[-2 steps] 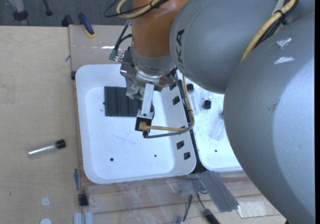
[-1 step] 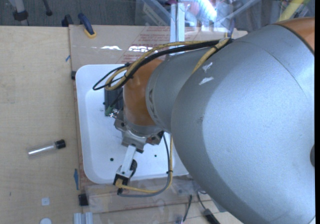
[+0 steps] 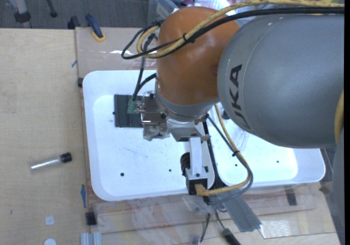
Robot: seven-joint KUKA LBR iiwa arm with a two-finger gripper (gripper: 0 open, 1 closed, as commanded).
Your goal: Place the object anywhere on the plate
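- Over the middle of the shallow white plastic bin (image 3: 109,178), the grey KUKA arm with its orange wrist band (image 3: 191,52) hangs low and hides most of the bin floor.
- Below the wrist, the tool (image 3: 156,129) sits at about the centre of the view, beside a flat dark rectangular piece (image 3: 123,110) lying at its nine o'clock, touching or nearly so; which of the two cannot be told.
- Whether the tool is apart or together cannot be told from this angle, as the wrist housing covers it.
- No plate can be made out; if one lies in the bin, the arm may be covering it.
- The dark rectangular piece is probably the task's object, resting on the bin floor toward nine o'clock, though that is a guess.
- A small clear tube with a black cap (image 3: 50,161) lies on the pale wooden surface (image 3: 33,85) at eight o'clock, well apart from the bin.
- As a judgement, the task looks early: nothing visibly lifted, and grasp, carry and placement all left to do.
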